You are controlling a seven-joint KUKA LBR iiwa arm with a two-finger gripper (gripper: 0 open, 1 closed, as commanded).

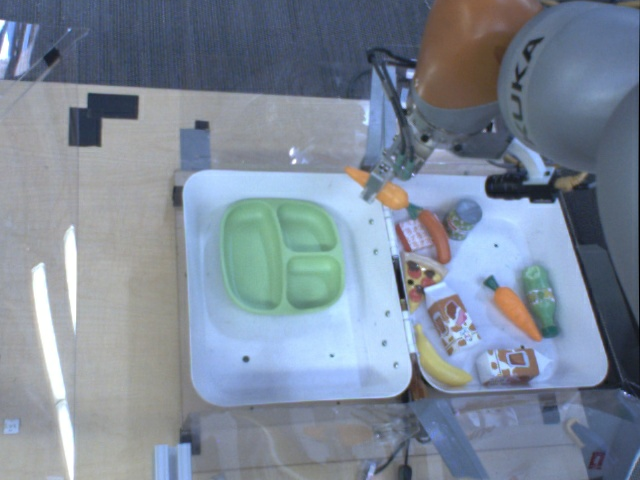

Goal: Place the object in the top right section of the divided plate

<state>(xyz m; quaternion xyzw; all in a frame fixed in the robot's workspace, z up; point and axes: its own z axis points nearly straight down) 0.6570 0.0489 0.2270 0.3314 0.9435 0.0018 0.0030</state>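
Bench (pixel 90 298) of pale wood carries two shallow white bins side by side, the left bin (pixel 290 373) holding a green divided plate (pixel 283 256) with one long section on its left and two smaller ones on its right. The right bin (pixel 570 268) holds a scatter of toy food. The grey arm (pixel 570 78) with its orange band (pixel 470 28) reaches in from the far right and slants down toward the far edge where the two bins meet. The gripper (pixel 383 183) hangs there, its fingers closed on an orange toy carrot (pixel 380 188), which lies crosswise between them, its ends sticking out left and right. The carrot sits above the far corner of the right bin, right of and beyond the plate's top right section and apart from it. In the right bin lie a second carrot (pixel 513 310), a green bottle (pixel 540 299), a banana (pixel 440 360), a small milk carton (pixel 512 365), a brown and white carton (pixel 452 323), a pizza slice (pixel 422 272), a sausage (pixel 433 233), a red packet (pixel 412 236) and a small tin (pixel 462 218).
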